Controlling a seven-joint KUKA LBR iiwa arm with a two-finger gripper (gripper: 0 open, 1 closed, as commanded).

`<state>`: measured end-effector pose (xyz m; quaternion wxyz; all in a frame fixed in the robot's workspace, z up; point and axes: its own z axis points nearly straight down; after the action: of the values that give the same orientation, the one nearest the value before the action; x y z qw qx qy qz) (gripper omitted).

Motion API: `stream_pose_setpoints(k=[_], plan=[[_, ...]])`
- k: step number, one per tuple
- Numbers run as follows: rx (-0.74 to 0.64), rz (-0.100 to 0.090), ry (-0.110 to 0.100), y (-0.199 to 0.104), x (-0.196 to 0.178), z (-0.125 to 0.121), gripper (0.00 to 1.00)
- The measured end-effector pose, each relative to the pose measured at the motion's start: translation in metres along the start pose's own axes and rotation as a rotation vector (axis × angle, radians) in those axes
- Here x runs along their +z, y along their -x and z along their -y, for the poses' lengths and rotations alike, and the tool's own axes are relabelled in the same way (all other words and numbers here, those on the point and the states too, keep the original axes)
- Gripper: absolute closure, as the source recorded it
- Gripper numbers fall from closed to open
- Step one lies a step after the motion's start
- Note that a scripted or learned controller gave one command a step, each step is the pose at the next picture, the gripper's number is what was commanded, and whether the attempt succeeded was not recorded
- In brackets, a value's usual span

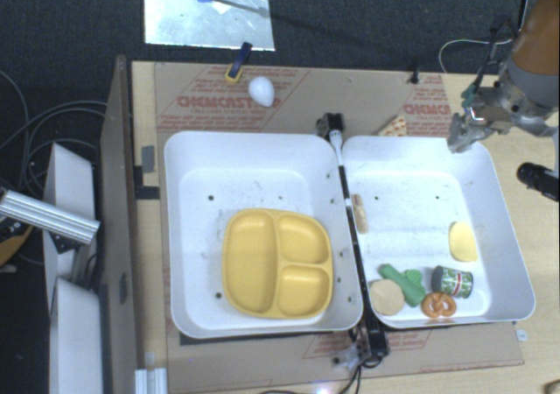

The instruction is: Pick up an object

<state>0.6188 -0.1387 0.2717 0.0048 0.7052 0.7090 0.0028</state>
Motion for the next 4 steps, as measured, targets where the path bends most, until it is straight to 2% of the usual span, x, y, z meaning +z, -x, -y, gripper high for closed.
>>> stream_pose_setpoints(k=[1, 2, 3, 4], plan=[[0.006, 0.0, -0.006, 0.046, 0.044, -0.039, 1.0], [0.0, -0.006, -0.018, 0.028, 0.178, -0.046, 1.0], [0.0, -0.001, 0.0, 0.021, 0.058, -0.051, 1.0], [-0.001, -0.006, -0.018, -0.026, 0.175, -0.021, 1.0]])
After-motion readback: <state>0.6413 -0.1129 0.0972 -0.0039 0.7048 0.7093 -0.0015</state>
